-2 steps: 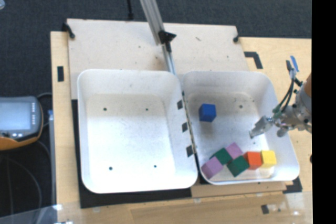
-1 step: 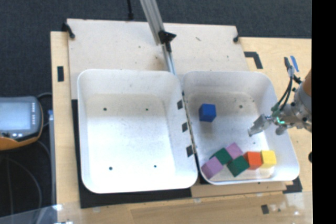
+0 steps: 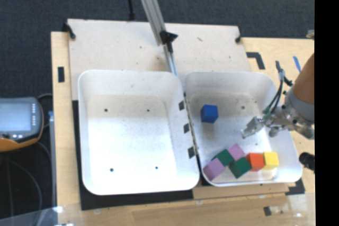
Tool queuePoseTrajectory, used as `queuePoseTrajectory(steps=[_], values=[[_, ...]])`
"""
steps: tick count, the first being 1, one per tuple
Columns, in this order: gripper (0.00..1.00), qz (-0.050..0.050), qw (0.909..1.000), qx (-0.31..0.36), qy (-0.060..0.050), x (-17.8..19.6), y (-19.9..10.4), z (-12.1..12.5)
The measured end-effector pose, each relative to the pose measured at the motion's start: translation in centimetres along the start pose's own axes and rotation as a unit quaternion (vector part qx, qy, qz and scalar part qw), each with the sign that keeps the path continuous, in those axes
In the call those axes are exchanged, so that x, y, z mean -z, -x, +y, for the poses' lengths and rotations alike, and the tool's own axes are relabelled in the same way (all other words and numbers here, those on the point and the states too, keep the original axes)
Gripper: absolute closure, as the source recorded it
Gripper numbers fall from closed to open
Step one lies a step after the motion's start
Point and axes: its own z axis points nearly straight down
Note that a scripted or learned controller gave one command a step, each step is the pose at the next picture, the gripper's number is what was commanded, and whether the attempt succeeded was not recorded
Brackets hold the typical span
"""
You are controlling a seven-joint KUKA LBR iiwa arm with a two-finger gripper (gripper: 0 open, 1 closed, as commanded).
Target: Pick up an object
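A blue cube (image 3: 210,113) sits alone in the upper middle of the right bin (image 3: 228,81). Along that bin's front edge lies a cluster of blocks: a purple one (image 3: 214,168), two green ones (image 3: 224,157) (image 3: 240,167), a pink one (image 3: 236,151), an orange one (image 3: 256,160) and a yellow one (image 3: 271,159). My gripper (image 3: 254,128) hangs at the right side of this bin, above the bin floor, right of the blue cube and just above the orange and yellow blocks. Nothing shows between its fingers.
The left bin (image 3: 132,132) lies beside the right one, with a divider edge (image 3: 187,124) between them. A slanted metal pole (image 3: 151,2) rises from the back of the bench. A grey device (image 3: 20,119) sits off the bench at the left.
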Motion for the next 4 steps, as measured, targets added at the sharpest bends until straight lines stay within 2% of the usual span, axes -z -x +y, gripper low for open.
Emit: queuePoseTrajectory(steps=[1,2,3,4], values=[[0.00,0.000,1.0000,0.000,0.000,-4.9,-1.1,1.1],[0.00,0.000,1.0000,-0.002,0.002,-9.3,1.1,2.5],[0.00,0.001,1.0000,0.004,0.004,-7.4,-5.3,8.9],[0.00,0.001,1.0000,0.003,-0.003,-9.4,-7.9,13.3]])
